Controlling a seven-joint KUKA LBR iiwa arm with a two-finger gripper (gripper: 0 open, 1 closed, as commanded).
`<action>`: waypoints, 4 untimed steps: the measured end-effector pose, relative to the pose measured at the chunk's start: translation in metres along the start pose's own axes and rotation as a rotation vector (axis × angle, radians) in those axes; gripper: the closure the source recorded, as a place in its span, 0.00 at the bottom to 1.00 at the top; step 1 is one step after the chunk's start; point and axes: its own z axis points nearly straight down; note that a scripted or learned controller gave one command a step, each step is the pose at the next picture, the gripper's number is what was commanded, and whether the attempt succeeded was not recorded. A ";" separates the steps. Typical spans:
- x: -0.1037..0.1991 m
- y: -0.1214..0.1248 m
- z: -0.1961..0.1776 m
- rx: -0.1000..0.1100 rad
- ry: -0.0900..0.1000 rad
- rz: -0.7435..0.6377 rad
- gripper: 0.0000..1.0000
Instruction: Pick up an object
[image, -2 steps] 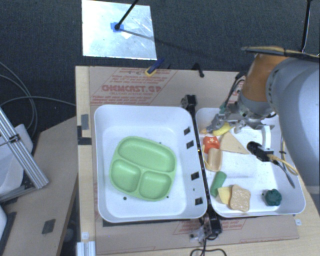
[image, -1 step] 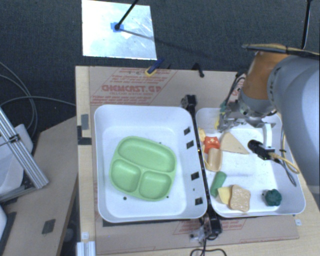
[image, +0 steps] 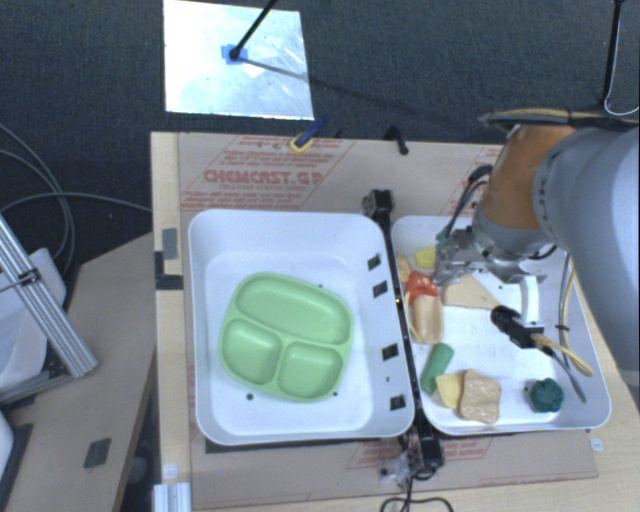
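Right bin (image: 592, 398): arm (image: 565, 185) reaches in from right, gripper (image: 443, 268) low at far-left corner; opening cannot tell.

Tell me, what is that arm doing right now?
Gripper low in right bin, far left corner, over red piece. Hold unconfirmed. Tan bun and yellow piece crowd close.
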 end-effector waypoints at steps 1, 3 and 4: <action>0.004 -0.054 0.005 0.020 0.005 0.000 1.00; 0.146 -0.102 -0.096 0.022 0.009 -0.011 1.00; 0.090 -0.074 -0.096 0.015 0.003 0.003 1.00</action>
